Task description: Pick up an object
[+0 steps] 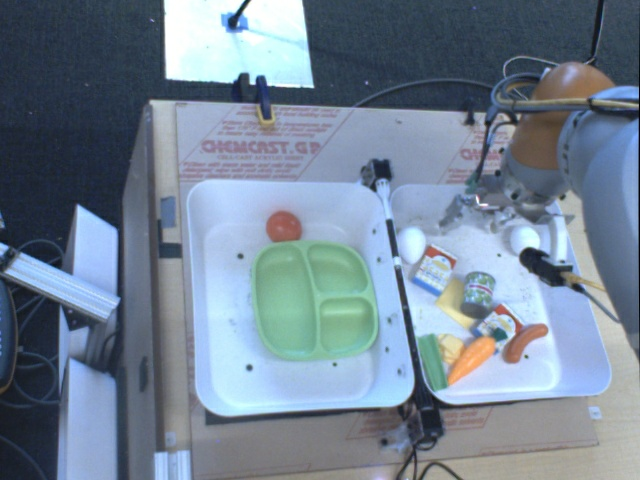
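White and smooth, the rounded egg (523, 238) lies in the far right part of the right bin (590, 370), just right of my gripper (473, 208), which hangs over the bin's far edge. Whether the gripper is open or closed I cannot tell. A second egg (411, 243) rests against the bin's left wall.

Nearer than the eggs, a small printed carton (434, 269) sits beside an upright can (479, 290) that touches a flat yellow slice (458, 303). Another little carton (499, 320) follows, then a glossy reddish sausage (526, 342), a tapering orange carrot (472, 359) and a green piece (432, 361) by the left wall's near end. These crowd the near half. Bare speckled floor lies open between the two eggs and along the right wall.

In the left bin (215, 298) a pale green divided plate (313, 298) takes the middle, with a red ball (284, 226) just beyond its far rim and free floor along the walls.
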`<state>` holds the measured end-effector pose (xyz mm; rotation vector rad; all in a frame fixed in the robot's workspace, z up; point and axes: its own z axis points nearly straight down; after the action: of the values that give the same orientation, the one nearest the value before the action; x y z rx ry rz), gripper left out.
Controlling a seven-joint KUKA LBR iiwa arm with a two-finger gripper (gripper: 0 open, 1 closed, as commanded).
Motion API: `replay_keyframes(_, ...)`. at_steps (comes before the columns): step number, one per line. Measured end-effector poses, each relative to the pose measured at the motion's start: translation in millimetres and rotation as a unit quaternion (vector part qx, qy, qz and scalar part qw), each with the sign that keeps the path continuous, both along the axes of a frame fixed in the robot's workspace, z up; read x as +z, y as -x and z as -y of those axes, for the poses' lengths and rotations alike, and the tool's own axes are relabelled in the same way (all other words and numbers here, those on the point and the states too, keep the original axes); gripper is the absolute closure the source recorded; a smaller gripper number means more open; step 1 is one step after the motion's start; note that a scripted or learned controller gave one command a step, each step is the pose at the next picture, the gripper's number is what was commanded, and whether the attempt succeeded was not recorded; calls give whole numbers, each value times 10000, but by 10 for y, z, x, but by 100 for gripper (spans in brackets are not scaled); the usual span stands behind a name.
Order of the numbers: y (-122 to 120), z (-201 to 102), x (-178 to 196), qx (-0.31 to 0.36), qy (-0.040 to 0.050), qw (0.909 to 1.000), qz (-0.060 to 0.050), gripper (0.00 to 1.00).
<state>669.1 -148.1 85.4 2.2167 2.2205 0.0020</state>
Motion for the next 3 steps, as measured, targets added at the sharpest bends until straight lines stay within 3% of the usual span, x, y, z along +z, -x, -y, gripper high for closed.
replay_keyframes(1, -3, -500, -5, 15, -12, 10000, -4, 0)
replay_keyframes(2, 0, -655, -7, 17, -10, 10000, -10, 0)
replay_keyframes(3, 0, -28, -1, 0, 0, 10000, -2, 0)
